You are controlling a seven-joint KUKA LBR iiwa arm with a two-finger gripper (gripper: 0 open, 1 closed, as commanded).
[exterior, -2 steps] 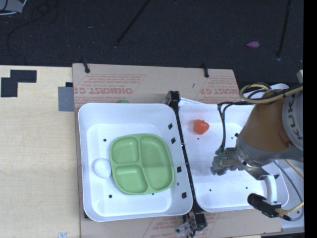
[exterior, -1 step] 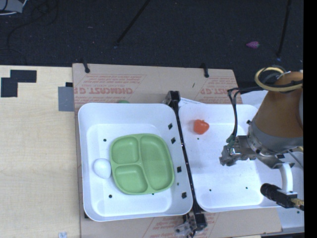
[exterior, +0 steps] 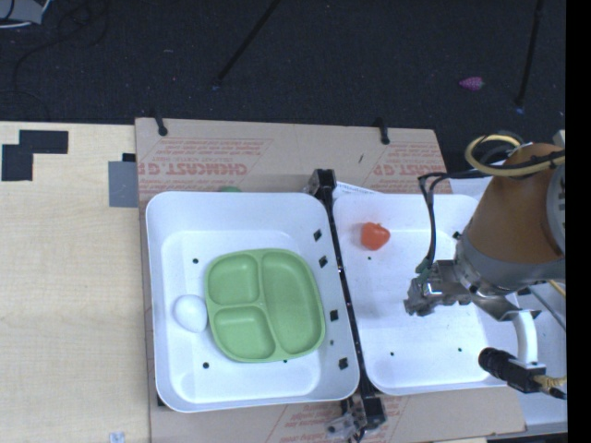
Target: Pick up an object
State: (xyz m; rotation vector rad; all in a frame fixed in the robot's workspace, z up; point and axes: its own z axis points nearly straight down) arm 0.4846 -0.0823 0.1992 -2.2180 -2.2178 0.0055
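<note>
The little orange-red object sits in the far left part of the right bin, nothing touching it. The gripper hangs over that bin's middle, nearer and right of it, can't tell the fingers' state. Left bin has a green divided plate and a white ball touching its left edge.

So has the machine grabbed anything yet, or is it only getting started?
Nothing looks picked up yet. The small orange object lies on the floor of the right bin, and the green divided plate and white ball lie in the left bin. In hand: the gripper hangs over the right bin, below and right of the orange object and apart from it. Left: reach an object, close on it and lift.
</note>
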